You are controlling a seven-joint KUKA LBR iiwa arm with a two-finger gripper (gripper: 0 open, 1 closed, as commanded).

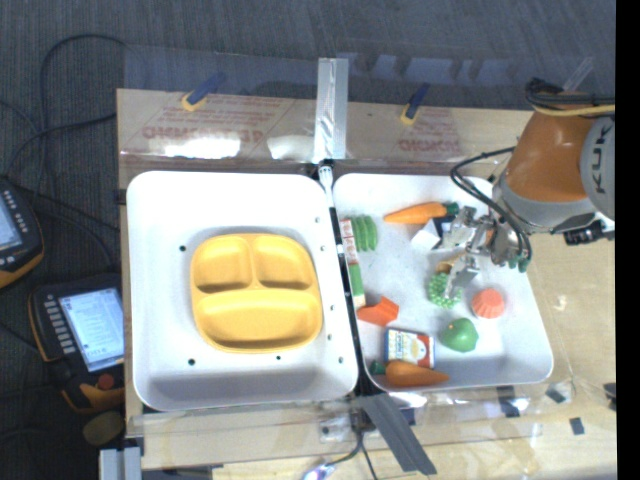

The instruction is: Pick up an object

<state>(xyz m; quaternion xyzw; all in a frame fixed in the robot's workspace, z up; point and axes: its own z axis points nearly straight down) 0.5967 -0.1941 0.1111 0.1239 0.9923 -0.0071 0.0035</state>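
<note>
The arm [545, 168] is reaching in from the right, its claw [462, 258] hanging low over the right bin [520, 353] beside the green broccoli [440, 288]; its grip cannot be made out.

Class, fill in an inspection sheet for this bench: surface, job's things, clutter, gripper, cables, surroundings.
Surface: bench bears left bin and right bin, side by side.
Job's things: right bin holds carrot, green pod, green cluster, round orange toy, green apple, small carton, second carrot, orange wedge.
Clutter: yellow tray in left bin.
Gripper: gripper low over the green cluster; grasp cannot be told.
Cables: black cable by arm; cables on floor, left.
Surroundings: tablet, carpet.
</note>
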